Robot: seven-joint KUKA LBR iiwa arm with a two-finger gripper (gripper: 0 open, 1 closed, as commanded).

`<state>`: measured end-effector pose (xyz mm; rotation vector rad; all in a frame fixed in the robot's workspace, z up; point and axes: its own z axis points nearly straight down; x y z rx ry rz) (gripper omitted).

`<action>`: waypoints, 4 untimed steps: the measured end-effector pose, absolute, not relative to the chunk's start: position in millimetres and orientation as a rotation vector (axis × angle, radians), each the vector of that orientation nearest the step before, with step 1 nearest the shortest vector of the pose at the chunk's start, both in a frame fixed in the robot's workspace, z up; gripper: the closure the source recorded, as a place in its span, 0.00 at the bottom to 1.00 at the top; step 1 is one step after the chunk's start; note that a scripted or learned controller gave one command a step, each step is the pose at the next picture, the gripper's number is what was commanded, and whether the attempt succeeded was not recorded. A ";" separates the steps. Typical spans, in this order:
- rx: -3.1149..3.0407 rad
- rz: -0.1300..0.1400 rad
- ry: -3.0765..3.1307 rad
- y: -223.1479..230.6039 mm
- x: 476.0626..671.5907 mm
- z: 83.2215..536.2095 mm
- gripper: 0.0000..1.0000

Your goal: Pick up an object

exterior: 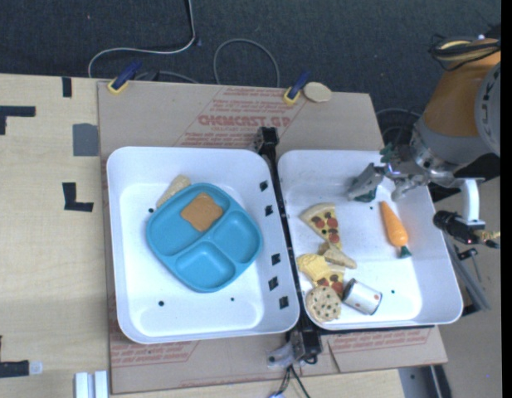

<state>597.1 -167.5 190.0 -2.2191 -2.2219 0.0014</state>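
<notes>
My gripper (383, 187) hangs over the upper right part of the right bin (434, 305), with its two fingers spread apart and nothing between them. One finger (362, 186) points down and to the left, the other (402, 188) sits nearer the wrist. The grey arm with its orange band (456, 98) comes in from the right above it.

Just below and to the right of the gripper I see the carrot (394, 225), lying lengthwise along the bin floor with its green tip toward the near edge, apart from the fingers. To the left of it lies a pizza slice (323, 220), and below that a small wedge (338, 257) and a yellow piece (319, 268). A cookie (324, 303) sits near the bin's front wall, with a small can (361, 297) on its side just beside it.

In the left bin (131, 305) I have a blue divided plate (206, 240) with a brown square piece (202, 213) in its upper compartment. A pale slice (174, 191) pokes out from under the plate's upper left rim
</notes>
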 end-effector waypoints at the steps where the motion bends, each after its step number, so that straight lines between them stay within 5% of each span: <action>1: -2.212 0.006 -2.219 -118.8 582.8 125.1 0.00; 2: -2.223 0.002 -2.225 -99.6 578.7 84.9 0.00; 4: -2.223 -0.004 -2.226 -106.1 593.6 86.6 0.00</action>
